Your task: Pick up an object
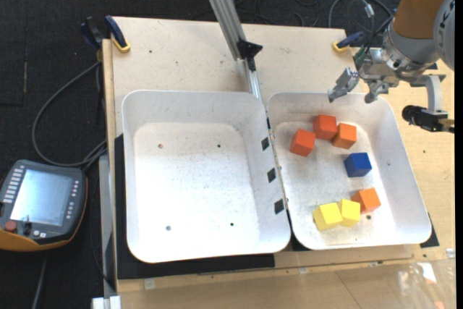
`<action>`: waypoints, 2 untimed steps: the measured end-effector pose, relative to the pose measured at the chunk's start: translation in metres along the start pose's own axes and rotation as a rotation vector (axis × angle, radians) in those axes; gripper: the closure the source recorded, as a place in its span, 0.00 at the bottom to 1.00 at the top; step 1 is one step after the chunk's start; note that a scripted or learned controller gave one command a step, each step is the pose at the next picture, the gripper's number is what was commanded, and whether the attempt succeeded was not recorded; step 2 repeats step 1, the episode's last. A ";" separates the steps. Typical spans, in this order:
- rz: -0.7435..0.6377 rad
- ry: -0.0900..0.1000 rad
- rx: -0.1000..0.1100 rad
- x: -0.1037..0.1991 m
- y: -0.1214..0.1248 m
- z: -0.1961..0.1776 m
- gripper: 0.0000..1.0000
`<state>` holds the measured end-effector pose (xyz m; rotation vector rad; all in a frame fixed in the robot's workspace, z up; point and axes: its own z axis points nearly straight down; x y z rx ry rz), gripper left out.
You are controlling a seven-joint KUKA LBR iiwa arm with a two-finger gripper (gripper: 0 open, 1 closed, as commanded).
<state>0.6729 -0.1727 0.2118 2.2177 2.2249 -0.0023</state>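
The right bin (405, 210) holds several blocks. Three orange-red ones sit toward its back: one (303, 142) to the left, one (325, 126) in the middle, and one (346, 134) touching it on the right. A blue block (357, 164) lies below them. Near the front, two yellow blocks (328, 216) (350, 211) sit side by side with an orange block (367, 199) at their right. My gripper (359, 88) hangs above the bin's back rim, open, with nothing between its fingers. It is behind and above the orange-red blocks.
The left bin (145, 155) lies beside the right one, their rims meeting at the middle. A slanted metal pole (221, 0) crosses the back of the bench. Clamps sit at the bench's back corners (116, 36) (347, 42). A teach pendant (40, 202) lies on the floor at left.
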 end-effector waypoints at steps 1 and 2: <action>0.009 0.001 0.000 -0.048 -0.009 0.087 0.00; 0.009 0.001 0.000 -0.048 -0.009 0.087 0.00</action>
